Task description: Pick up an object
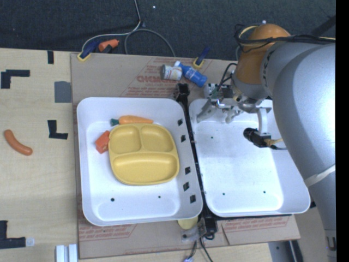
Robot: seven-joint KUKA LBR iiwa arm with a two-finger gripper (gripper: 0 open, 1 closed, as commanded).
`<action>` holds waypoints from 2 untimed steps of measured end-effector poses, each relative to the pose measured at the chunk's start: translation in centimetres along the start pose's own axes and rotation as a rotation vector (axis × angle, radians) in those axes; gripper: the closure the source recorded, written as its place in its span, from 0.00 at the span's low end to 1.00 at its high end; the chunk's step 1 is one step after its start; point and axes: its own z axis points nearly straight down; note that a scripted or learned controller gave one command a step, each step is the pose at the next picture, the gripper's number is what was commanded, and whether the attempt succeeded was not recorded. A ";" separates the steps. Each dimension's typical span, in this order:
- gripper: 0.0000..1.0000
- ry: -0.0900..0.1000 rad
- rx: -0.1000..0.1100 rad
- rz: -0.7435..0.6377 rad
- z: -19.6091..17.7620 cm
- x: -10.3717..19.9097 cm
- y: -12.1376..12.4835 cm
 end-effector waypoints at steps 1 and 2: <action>0.00 0.000 0.002 0.002 2.0 -1.3 -1.2; 0.00 -0.002 0.001 0.003 1.9 0.0 -4.2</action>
